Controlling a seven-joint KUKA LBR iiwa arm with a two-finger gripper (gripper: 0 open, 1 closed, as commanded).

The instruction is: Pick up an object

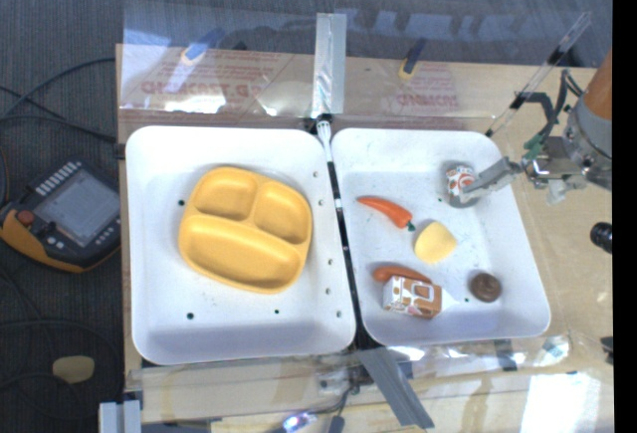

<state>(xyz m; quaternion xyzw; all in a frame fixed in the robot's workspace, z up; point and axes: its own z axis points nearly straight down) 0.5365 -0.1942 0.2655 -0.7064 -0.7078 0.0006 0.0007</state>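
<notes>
gripper (466, 190) low in right bin (518, 222) | tip apparently touching small can (458, 179) — finger spread unclear | pepper (386, 211) just beyond

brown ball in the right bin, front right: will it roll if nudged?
Probably. The brown ball looks round and small, so a nudge may roll it on the smooth white bin. It sits near the front corner, so the walls should stop it.

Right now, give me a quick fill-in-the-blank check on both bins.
1. The yellow tray lies in the ___ bin.
2. The chili is coloured ___.
3. The gripper is at the small ___ in the right bin.
4. The brown ball sits ___ of the carton.

Missing words: left; red; can; right
</notes>
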